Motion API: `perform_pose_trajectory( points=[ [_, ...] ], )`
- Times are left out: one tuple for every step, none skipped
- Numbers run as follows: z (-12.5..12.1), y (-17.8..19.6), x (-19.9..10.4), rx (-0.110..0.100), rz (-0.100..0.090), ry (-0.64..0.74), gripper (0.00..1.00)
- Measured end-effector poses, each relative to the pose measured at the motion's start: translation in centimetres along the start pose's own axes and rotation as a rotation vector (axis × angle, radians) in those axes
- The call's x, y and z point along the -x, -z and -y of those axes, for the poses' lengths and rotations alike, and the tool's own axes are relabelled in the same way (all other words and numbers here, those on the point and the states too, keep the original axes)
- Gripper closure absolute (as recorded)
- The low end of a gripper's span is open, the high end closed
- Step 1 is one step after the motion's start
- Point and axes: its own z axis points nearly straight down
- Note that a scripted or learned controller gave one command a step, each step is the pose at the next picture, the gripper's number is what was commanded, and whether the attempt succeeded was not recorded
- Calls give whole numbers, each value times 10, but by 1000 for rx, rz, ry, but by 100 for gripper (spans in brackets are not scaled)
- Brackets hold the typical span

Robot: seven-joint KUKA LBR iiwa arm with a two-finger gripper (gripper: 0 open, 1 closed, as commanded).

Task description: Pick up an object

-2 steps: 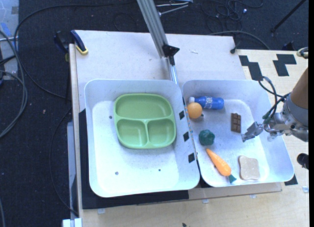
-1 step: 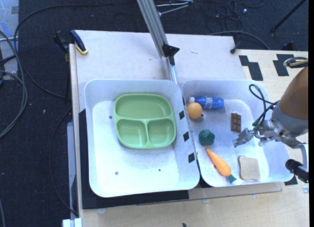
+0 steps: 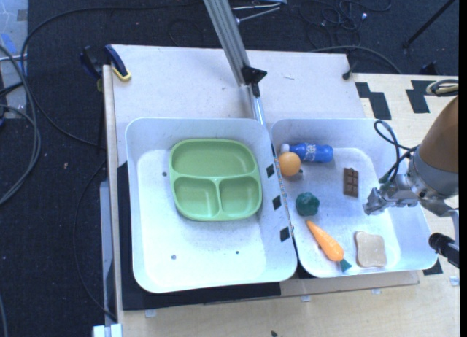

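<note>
Five toys lie in our right bin [image 3: 365, 142]: bottle [image 3: 309, 153], orange ball [image 3: 290, 163], chocolate [image 3: 351, 181], broccoli [image 3: 307, 203], carrot [image 3: 325, 241], plus toast [image 3: 371, 249] at five o'clock. Our hand [image 3: 377, 200] hovers at three o'clock; its grip state we cannot tell.

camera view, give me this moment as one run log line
gripper: over right bin, near right wall | holding: nothing seen | nearest: chocolate bar, bread slice | left bin: green tray

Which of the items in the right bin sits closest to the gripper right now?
The brown chocolate bar. It lies just left of the gripper, while the toast, carrot and bottle lie farther off.
</note>
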Motion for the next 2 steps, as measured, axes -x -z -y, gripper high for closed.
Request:
perform_pose_trajectory(
  points=[
    [-2,52,11,2,1,0,100],
    [-4,115,14,5,3,2,100]
  ],
)
